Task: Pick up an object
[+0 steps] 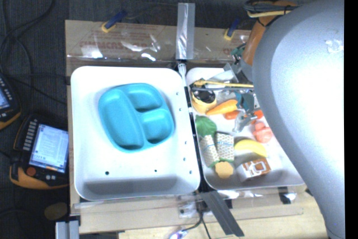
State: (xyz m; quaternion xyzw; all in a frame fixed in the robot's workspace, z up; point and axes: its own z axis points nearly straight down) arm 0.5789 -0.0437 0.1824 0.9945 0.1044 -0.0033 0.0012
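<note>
The right bin point(291, 176) holds a pile of small things: an orange carrot point(225, 107), a green leafy piece point(205, 126), a yellow banana point(251, 148), a salmon-red lump point(262, 131), a yellow cup point(201, 100) and a small white-and-orange box point(254, 167). My gripper point(244, 115) hangs low over the middle of this bin, just right of the carrot and above the banana. The bulky grey arm point(307, 109) covers the bin's right side and hides most of the gripper. Nothing shows clearly held.
In the left bin point(84, 165) lies a blue divided plate point(136, 116). Two patterned packets point(218, 147) and a tan block point(224, 169) sit near the right bin's front. A thin stick point(221, 84) crosses its back. A tablet point(47, 148) lies off the bench at left.
</note>
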